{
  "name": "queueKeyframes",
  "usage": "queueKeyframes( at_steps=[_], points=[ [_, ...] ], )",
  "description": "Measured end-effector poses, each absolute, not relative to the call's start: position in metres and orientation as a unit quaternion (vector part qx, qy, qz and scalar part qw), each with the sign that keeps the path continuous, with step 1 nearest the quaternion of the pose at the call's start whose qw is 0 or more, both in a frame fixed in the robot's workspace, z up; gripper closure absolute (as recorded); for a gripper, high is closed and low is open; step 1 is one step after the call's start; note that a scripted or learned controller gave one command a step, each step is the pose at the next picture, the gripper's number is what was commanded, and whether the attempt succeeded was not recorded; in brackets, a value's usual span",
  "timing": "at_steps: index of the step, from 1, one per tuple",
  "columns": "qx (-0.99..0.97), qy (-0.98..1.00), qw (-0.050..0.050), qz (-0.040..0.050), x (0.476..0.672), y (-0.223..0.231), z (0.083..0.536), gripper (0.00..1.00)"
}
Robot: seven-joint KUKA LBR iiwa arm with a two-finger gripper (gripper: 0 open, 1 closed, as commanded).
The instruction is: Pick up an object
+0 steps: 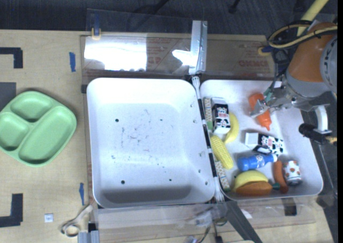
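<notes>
My gripper (266,105) is low in the right bin (313,153), at its far right part, directly over an orange carrot-like toy (266,121). Orange shows on both sides of the gripper, at its upper left and below it. Whether the toy is gripped is unclear. Other pickable items lie in the same bin: a black-and-white carton (220,114), a banana (233,127), a corn cob (222,151), a small white block (252,139), a cow-patterned toy (271,143), a blue bottle (254,161) and a spotted white mushroom (292,170).
The left bin (107,97) adjoins the right one along a central divider. A green divided plate (36,127) sits on the bench at far left. A yellow and brown toy (252,182) lies at the right bin's front wall. Cables hang by the arm's orange band (305,62).
</notes>
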State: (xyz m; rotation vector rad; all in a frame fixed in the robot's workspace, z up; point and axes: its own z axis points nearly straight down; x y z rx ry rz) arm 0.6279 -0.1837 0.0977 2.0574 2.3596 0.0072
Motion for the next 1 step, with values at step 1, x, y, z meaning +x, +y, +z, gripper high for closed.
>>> queueKeyframes(
  at_steps=[1],
  points=[
    [0.726,0.688,-0.001,0.0001,0.5852,-0.1157,0.1707,1.00]
  ],
)
